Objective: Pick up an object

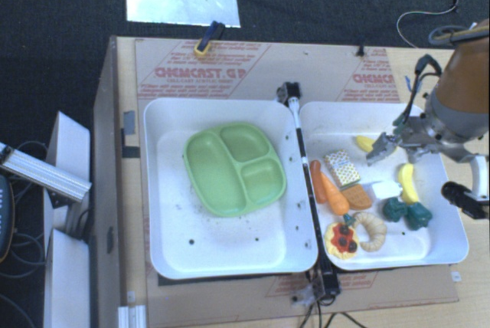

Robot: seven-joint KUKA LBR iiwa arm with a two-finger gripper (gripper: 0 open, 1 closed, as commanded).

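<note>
Nothing is lifted yet: your end effector (380, 151) hangs over the right bin (452, 246), and I cannot tell its state. Every toy lies there: two bananas, one (408, 182) just beside it, one carrot (328, 192), one pizza slice (342, 239), one broccoli (406, 212). The left bin (164, 242) holds one green tray (233, 168).

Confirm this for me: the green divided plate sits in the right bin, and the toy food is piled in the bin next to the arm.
Not quite. The green divided plate sits in the left bin, not the right one, as the camera view shows. The rest holds: the toy food, such as the carrot and banana, is in the right bin, next to the arm.
</note>
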